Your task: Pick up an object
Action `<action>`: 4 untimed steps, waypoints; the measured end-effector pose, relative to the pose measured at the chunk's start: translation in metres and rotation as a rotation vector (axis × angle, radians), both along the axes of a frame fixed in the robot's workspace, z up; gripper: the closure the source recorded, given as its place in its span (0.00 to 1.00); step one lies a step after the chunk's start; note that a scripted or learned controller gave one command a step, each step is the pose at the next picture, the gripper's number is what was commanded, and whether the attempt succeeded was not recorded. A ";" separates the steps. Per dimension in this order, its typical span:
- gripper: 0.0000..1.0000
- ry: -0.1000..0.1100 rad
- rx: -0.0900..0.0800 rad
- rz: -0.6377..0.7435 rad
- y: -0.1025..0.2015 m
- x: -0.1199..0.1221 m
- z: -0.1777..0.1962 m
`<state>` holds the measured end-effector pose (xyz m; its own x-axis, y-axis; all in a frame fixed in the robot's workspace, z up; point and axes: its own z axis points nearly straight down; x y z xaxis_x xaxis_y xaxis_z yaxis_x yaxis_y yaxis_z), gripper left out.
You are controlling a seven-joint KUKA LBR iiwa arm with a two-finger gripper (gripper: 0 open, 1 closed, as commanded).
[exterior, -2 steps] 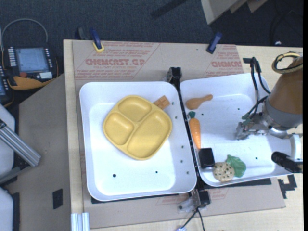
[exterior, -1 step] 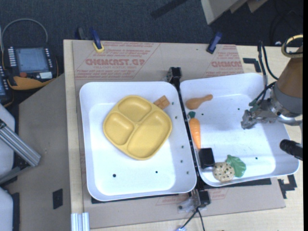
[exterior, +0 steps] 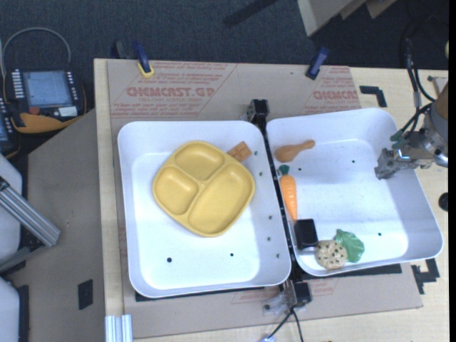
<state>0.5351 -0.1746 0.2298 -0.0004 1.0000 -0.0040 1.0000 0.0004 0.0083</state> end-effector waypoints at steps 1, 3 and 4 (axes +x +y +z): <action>1.00 0.002 0.001 0.001 0.000 0.001 0.033; 1.00 0.010 0.006 0.001 0.099 -0.004 0.008; 1.00 0.008 0.006 0.006 0.149 0.000 0.011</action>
